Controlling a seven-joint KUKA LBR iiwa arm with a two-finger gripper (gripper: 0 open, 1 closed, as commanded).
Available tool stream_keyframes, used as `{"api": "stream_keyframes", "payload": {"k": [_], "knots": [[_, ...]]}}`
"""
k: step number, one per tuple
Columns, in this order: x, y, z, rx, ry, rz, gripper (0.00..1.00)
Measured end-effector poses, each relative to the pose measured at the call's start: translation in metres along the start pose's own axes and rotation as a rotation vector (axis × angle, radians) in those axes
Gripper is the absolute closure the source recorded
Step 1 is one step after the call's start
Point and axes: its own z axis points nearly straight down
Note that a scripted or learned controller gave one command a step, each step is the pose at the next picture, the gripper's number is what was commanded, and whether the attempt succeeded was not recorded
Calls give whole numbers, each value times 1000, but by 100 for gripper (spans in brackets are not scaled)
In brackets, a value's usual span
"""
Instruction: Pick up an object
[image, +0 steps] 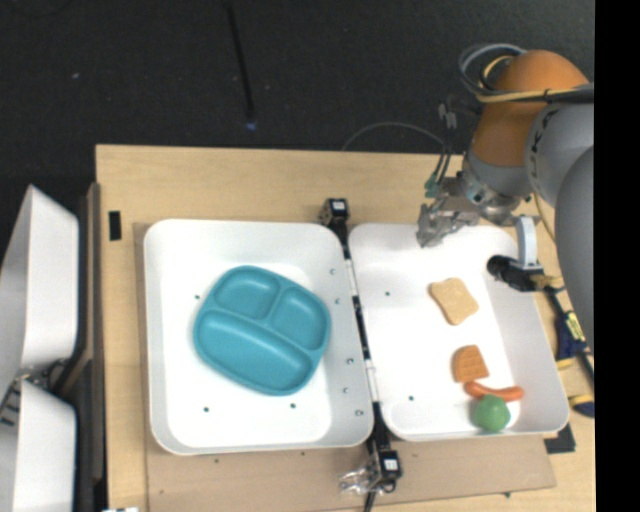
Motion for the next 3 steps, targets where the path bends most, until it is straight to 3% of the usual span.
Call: {"api": "stream_keyframes", "payload": {"k": [1, 3], "knots": [[-1, 2, -56, 0, 0, -1, 100], [93, -41, -75, 9, 3, -4, 100]]}}
